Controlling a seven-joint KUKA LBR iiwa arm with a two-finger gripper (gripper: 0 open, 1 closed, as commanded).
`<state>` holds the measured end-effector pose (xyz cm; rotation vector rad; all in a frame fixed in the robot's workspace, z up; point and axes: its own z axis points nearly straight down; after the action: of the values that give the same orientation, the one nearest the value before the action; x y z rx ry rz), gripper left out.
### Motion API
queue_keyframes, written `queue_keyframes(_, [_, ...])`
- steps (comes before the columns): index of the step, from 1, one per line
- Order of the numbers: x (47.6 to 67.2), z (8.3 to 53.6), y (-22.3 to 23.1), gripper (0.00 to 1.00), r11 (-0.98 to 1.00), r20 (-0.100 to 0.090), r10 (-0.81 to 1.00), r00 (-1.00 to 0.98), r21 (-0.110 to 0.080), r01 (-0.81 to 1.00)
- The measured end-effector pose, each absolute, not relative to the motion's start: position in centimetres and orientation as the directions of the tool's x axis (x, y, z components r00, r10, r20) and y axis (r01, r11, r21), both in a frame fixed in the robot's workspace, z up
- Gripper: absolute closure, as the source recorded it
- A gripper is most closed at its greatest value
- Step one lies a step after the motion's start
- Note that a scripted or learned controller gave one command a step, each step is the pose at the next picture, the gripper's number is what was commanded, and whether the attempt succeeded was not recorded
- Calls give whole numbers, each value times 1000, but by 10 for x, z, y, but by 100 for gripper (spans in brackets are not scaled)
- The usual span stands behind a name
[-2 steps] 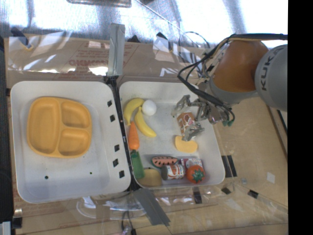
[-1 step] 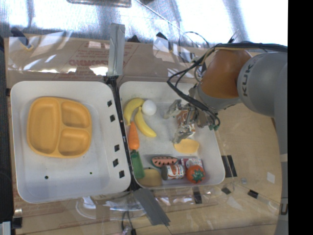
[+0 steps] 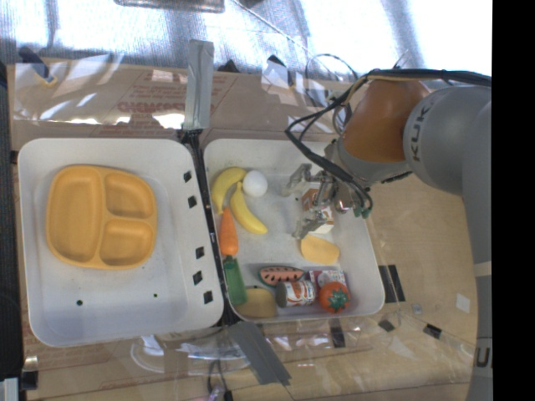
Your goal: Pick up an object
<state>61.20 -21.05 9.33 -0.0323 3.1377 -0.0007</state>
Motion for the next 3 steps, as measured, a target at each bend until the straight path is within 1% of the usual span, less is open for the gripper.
queue_keyframes(1, [616,93,-210,0,1000,-5,31,-1000,-1,31])
queue_keyframes(2, [616,104,-210,100,1000,-9,28,-1000,-1,28])
queue_keyframes(3, [598,91,-208,100,942,2,-336,-942,3,-336])
